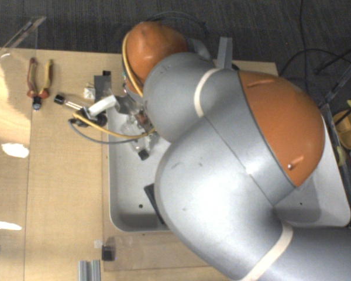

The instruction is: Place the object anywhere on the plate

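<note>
Camera view: the bulky grey arm with orange caps covers most of the shallow white bin. Left of that bin lies the pale wooden worktop, bearing red-handled pliers. The hand sits at the bin's upper edge; its grip cannot be told. The task's object and plate cannot be made out.

Red-handled pliers lie on the wooden bench, well left of a white bin. A small black block sits just below that bin (beside a metal bracket).
</note>
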Robot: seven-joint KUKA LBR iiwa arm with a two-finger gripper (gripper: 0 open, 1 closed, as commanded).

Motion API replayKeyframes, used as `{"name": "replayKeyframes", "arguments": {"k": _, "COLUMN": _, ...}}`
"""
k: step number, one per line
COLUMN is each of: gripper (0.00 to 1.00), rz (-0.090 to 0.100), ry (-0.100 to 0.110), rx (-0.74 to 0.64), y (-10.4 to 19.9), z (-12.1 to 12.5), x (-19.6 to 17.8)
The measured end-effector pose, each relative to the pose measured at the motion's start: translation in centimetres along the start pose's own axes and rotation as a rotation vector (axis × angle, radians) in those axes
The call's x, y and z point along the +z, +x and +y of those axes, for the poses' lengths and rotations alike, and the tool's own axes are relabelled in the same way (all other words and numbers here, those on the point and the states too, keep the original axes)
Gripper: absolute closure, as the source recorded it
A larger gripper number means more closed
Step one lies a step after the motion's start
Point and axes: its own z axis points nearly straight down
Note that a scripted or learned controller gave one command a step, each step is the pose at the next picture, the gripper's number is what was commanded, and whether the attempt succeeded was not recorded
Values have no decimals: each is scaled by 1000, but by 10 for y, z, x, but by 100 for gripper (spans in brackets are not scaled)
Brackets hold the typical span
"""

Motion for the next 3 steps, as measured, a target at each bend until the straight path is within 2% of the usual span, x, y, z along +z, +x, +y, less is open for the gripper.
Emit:
{"name": "replayKeyframes", "arguments": {"k": 1, "gripper": 100, "rz": 8, "ry": -4, "rx": 0, "y": 2, "z": 2, "x": -14}}
{"name": "replayKeyframes", "arguments": {"k": 2, "gripper": 100, "rz": 6, "ry": -12, "rx": -259, "y": -9, "z": 2, "x": -102}}
{"name": "replayKeyframes", "arguments": {"k": 3, "gripper": 100, "rz": 5, "ry": -12, "rx": -478, "y": -39, "z": 21, "x": -8}}
